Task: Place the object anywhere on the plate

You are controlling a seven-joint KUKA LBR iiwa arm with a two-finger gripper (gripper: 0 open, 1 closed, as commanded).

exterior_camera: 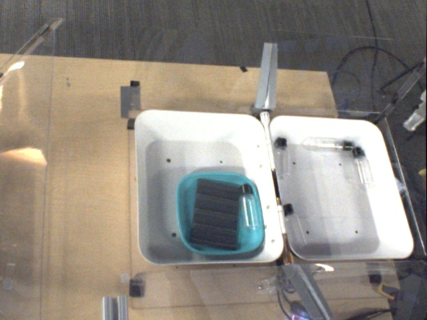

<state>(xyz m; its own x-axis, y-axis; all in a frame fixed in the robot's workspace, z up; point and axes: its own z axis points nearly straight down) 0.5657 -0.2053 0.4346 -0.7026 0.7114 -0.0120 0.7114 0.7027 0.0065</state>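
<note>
Camera view from above: my hand's state I cannot tell. A dark ridged block (215, 213) lies on the teal plate (189, 235) in the left bin (152, 152), a clear tube (249, 207) beside it.

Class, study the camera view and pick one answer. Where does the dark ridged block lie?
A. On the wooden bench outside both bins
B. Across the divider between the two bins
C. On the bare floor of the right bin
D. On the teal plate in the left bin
D: the dark ridged block rests on the teal plate, which sits in the near right part of the left bin, beside a small clear item on the same plate.
</note>
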